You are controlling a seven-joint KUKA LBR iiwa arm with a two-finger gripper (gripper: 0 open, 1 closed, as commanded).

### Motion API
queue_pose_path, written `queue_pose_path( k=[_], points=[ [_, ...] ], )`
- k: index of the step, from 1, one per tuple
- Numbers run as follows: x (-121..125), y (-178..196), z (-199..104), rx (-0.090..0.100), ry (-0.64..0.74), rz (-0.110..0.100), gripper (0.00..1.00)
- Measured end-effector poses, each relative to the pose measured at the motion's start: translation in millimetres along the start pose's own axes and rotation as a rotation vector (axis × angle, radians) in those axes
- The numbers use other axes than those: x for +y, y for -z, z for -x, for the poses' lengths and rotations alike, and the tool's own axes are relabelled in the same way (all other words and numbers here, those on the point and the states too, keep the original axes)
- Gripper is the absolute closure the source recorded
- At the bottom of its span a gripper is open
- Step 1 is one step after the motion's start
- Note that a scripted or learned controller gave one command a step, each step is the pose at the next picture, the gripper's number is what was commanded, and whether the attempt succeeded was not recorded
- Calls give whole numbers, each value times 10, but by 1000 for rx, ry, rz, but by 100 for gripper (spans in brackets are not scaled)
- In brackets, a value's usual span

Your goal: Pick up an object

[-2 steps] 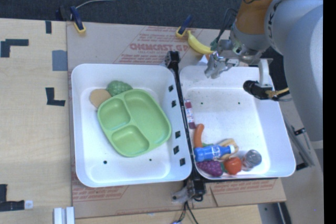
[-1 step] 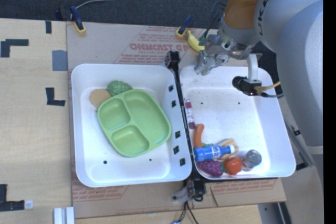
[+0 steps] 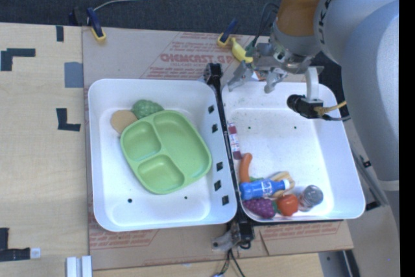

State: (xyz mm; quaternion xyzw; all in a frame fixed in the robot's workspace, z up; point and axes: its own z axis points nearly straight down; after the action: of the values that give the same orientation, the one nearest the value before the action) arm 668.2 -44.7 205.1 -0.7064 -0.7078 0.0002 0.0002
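My gripper [image 3: 251,81] hangs over the far left corner of the right bin [image 3: 337,159], open, with nothing between its fingers [image 3: 268,84]. The loose items lie well away from it, in that bin's near corner: an orange carrot [image 3: 244,167], a blue bottle [image 3: 262,189], purple grapes [image 3: 259,207], a red tomato [image 3: 287,205], a silver can [image 3: 312,196] and a thin yellow piece [image 3: 281,176]. They are bunched together and touching.
The left bin [image 3: 104,191] holds a green divided plate [image 3: 166,150], a green leafy toy [image 3: 147,108] and a tan round piece [image 3: 121,120] at its far side. A black divider [image 3: 222,139] with clips runs between the bins. A black cable fitting [image 3: 305,105] overhangs the right bin.
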Motion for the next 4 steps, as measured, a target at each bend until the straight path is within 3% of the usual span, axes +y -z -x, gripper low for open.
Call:
queue_pose_path(
  k=[1,2,3,4],
  points=[
    [1,95,-6,0,1,-1,100],
    [-1,51,-818,1,1,-1,100],
    [-1,52,-811,0,0,-1,0],
    [-5,-1,132,-2,-3,-1,0]
  ],
)
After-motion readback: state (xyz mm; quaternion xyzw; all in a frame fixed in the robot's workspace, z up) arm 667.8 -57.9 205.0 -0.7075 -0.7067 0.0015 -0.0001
